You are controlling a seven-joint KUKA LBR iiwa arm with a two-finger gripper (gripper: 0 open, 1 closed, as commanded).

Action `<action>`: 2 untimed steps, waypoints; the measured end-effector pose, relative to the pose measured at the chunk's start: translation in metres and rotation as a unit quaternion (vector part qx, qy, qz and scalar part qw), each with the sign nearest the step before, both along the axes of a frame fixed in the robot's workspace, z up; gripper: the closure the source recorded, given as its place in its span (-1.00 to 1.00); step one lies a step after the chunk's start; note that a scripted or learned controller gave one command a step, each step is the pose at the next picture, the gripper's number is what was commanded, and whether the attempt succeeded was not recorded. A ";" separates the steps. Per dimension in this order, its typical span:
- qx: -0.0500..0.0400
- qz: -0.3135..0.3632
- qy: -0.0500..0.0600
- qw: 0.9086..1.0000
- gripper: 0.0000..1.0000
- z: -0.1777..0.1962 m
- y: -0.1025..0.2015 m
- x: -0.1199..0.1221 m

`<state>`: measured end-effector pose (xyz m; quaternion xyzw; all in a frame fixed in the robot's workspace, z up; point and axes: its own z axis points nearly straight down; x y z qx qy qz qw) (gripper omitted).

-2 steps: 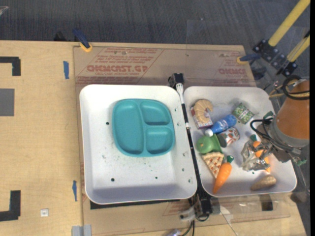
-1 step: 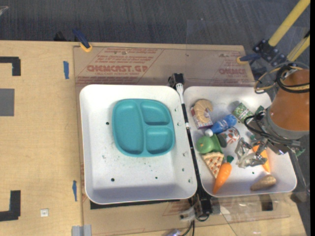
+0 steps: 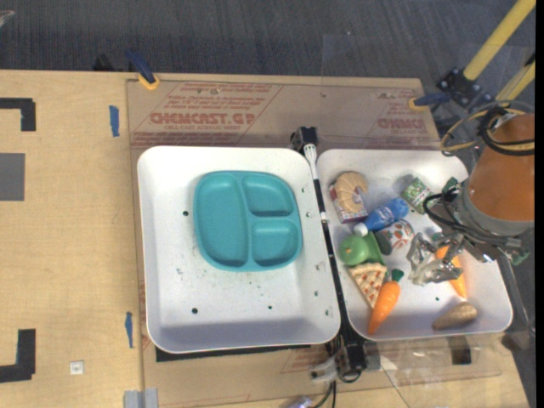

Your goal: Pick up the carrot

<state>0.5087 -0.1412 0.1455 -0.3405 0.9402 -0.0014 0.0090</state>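
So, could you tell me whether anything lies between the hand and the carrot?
Nothing visible does. The carrot lies in the right bin, and the hand is just to its right, with bare bin floor between them.

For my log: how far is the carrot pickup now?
Nothing is done yet: the carrot lies in the right bin, beside the pizza slice. In hand: the gripper is low over that bin, right of the carrot. Left: reach the carrot, grip it, lift it.
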 end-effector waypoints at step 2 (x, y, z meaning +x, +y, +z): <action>0.000 -0.148 0.003 0.989 -1.00 -0.055 -0.029 0.003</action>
